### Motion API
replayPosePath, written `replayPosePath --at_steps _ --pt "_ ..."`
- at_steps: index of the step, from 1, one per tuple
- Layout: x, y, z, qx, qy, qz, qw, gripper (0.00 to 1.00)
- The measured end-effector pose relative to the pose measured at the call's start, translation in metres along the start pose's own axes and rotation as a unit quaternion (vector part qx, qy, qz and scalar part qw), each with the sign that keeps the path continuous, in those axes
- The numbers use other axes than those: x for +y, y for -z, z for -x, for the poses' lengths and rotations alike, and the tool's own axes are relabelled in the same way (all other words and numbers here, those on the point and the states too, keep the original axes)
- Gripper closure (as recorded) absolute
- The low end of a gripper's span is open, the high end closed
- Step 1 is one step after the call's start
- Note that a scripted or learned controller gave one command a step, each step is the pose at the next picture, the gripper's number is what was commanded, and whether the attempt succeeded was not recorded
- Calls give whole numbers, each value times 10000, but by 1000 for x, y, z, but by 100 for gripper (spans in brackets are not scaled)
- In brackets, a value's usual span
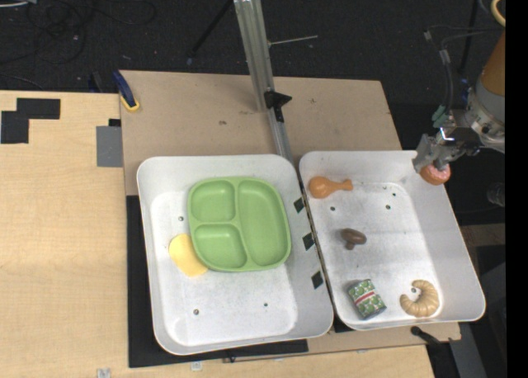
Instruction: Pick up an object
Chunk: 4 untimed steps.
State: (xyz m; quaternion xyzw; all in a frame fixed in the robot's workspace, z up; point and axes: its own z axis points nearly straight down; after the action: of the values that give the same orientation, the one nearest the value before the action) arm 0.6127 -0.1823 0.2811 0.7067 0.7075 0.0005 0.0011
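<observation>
One small red-orange object (436, 173) gripped in the hand (435, 162), poised above the right bin's rim (412, 153); slip risks landing it outside.

— What is the hand (435, 162) gripping?
— A small red-orange round object (436, 173), seen between its fingers at the far right corner of the right bin (450, 228), just over the rim.
— Is it resting on anything?
— Can't tell; it hangs right under the hand.
</observation>
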Motion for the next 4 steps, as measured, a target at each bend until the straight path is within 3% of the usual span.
replayPosePath --at_steps 1,3,4 --pt "-19 0 -55 18 18 -27 10000 100" --pt "-49 -36 -155 14 15 -41 10000 100" --pt "-78 -39 -196 11 12 -43 10000 100"
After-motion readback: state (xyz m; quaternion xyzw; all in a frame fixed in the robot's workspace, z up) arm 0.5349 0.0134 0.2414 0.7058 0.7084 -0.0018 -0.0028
